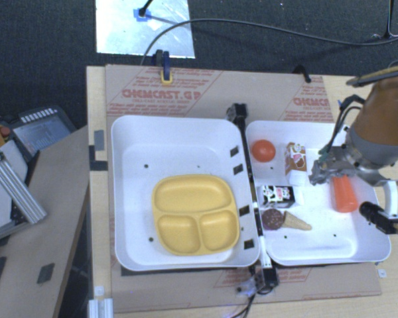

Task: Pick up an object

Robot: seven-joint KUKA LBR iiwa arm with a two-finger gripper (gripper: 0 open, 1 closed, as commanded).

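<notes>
Lying nearest the camera in the right bin [318, 240], a toy ice-cream cone [297, 222] points its tan tip toward the view's right, its pale scoop end just beside a dark brown disc [272, 218] at the bin's inner wall. Across the divide, the left bin [132, 177] holds a yellow tray [186, 197] with three compartments, one wide and two small.

A little farther back in the right bin lies the object closest to the robot: an orange cylinder [345, 194], smooth and plain, with rounded ends, stretched out lengthwise from near to far. It rests flat on the white floor toward the bin's right side. A black-and-white carton [277, 195] sits level with it by the inner wall.

The gripper [320, 173] hangs low just beside the cylinder's far end, on its left as seen here. Whether the two touch cannot be told, nor whether the gripper is open or closed or has hold of anything. The grey arm with its orange band reaches in from the right.

Beyond it stand a brown-and-white carton [295, 161] and a red-orange ball [263, 150], near each other but apart. Farther still, a cardboard sheet [186, 91] with red lettering lies under both bins, a blue-and-yellow clamp [164, 68] at its far edge, and a silvery sheet [144, 18] behind.
</notes>
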